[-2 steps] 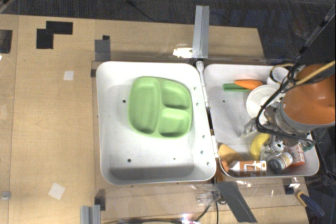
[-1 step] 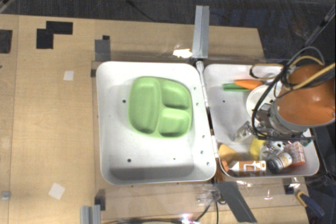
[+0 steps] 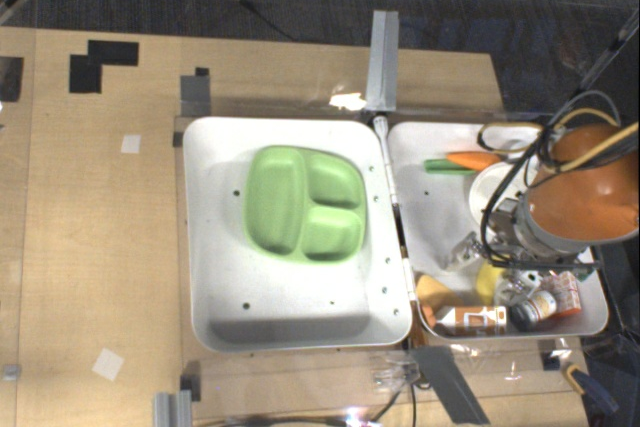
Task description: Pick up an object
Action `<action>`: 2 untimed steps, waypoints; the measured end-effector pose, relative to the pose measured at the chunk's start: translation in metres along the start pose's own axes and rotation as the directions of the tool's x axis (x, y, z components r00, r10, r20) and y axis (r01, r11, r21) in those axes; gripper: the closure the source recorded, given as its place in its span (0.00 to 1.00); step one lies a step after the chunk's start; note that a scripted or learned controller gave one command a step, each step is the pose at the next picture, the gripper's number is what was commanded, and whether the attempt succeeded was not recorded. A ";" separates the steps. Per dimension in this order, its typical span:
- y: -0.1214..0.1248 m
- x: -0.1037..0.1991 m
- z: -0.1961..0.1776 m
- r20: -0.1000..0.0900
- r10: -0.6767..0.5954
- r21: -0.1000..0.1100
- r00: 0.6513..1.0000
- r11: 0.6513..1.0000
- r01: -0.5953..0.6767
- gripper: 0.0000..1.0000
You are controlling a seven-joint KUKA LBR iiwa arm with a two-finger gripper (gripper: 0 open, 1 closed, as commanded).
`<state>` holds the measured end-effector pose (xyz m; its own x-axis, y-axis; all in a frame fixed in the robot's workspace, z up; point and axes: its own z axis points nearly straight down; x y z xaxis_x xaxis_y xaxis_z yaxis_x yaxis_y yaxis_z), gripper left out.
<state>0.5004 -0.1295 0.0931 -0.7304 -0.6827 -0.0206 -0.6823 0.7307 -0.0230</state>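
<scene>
Down in the right bin [image 3: 430,215], the gripper [image 3: 500,270] is hanging over a jumble of small objects [image 3: 500,310] along the near wall. A smooth green compartment tray [image 3: 303,202] is lying in the left bin [image 3: 215,245].

A pale green tray [image 3: 303,203] lies in the white left bin [image 3: 210,315]. In the white right bin [image 3: 430,225], right of the tray, are an orange carrot [image 3: 473,159] with a green stem, a white plate [image 3: 488,195], a yellow piece [image 3: 487,281] and a brown bottle [image 3: 470,319] with a white label. The desk [image 3: 90,245] is tan with black patches. The arm [image 3: 585,195] is orange over grey.
</scene>
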 end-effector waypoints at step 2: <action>-0.001 -0.011 0.000 0.001 -0.463 -0.001 0.886 0.886 0.463 0.00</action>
<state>0.5090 -0.1224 0.0937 -0.3314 -0.9435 -0.0091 -0.9430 0.3315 -0.0289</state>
